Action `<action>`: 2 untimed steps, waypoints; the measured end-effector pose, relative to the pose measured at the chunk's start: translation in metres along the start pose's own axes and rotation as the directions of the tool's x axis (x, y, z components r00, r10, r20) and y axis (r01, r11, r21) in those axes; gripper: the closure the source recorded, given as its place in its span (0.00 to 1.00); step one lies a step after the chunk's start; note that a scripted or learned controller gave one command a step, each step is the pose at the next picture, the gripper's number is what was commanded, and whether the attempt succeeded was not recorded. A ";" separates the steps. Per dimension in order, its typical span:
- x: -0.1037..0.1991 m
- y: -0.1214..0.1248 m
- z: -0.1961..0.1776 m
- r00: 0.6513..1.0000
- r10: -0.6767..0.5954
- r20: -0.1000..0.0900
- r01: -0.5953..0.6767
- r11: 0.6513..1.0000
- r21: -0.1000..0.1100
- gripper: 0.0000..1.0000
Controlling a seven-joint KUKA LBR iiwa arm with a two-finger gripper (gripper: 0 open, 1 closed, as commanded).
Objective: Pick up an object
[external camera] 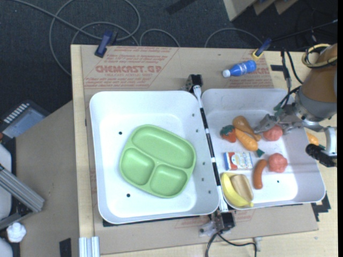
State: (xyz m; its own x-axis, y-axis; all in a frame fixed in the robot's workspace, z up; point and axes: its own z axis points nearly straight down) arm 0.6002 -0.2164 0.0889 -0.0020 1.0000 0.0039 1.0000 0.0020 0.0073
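A slanted overhead view of a worktop (134, 63) with two shallow white bins side by side. The left bin (107, 111) holds a green divided plate (157, 160). The right bin (305, 186) holds toy food: a carrot (246, 139), a small red piece (230, 134) beside it, a red ball (277, 163), a sausage (259, 173), a small carton (238, 160) and a banana (233, 191) with a bun (242, 186) against it. The grey arm (319, 92) enters from the right, partly cut off by the frame edge. Its end effector (273, 125) hangs low over the right bin, touching or just above a pink-red item (273, 134). Whether it is gripping is too blurred to tell. A blue bottle (240, 69) lies outside the bins.
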 end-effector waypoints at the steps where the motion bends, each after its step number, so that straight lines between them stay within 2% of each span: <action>1: -0.002 0.000 -0.010 1.000 0.000 0.006 0.000 1.000 -0.003 1.00; 2: 0.091 0.020 -0.087 1.000 -0.001 0.003 0.001 1.000 0.004 1.00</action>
